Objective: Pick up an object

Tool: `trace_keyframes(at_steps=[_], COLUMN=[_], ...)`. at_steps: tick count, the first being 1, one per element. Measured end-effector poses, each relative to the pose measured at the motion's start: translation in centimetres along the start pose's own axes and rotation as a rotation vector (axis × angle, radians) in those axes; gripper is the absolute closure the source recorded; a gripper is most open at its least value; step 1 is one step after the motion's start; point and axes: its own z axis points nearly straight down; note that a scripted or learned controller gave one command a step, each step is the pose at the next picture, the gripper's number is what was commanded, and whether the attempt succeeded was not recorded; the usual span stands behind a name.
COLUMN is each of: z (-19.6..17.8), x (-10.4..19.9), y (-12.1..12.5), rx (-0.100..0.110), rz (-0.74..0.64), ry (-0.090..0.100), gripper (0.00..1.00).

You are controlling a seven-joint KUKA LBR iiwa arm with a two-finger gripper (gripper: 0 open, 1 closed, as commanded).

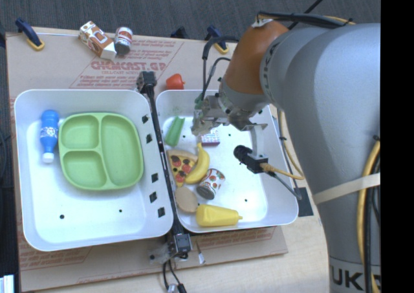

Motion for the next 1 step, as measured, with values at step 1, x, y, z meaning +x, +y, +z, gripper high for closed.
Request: trace_keyframes(at_steps=[1], z=[-10.34], x=[2.19], y=[3.37], rx=[-0.007], rz=[0.003], ry=[0.001], gripper=[1.00])
